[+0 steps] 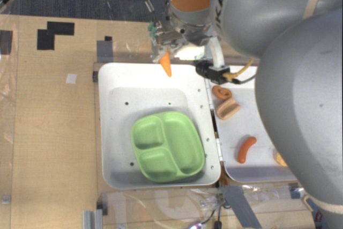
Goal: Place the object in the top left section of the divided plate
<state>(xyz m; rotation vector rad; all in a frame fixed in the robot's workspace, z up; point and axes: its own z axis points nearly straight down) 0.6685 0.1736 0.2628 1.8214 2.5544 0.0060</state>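
A small orange carrot (166,65) hangs point-down over the far edge of the left bin (115,115), its top pinched between the fingers of my gripper (163,54). The gripper is shut on it, under the orange wrist band. The green divided plate (188,154) lies in the near half of the left bin, well below the carrot in the view. It has two small sections on its left and one large section on its right. Nothing lies in any of its sections.
The right bin (257,171) holds a brown ring-shaped pastry (221,93), a hot dog bun (228,110), a red sausage (246,148) and a small orange item (280,158) partly hidden by the arm. The grey arm covers the upper right of the view.
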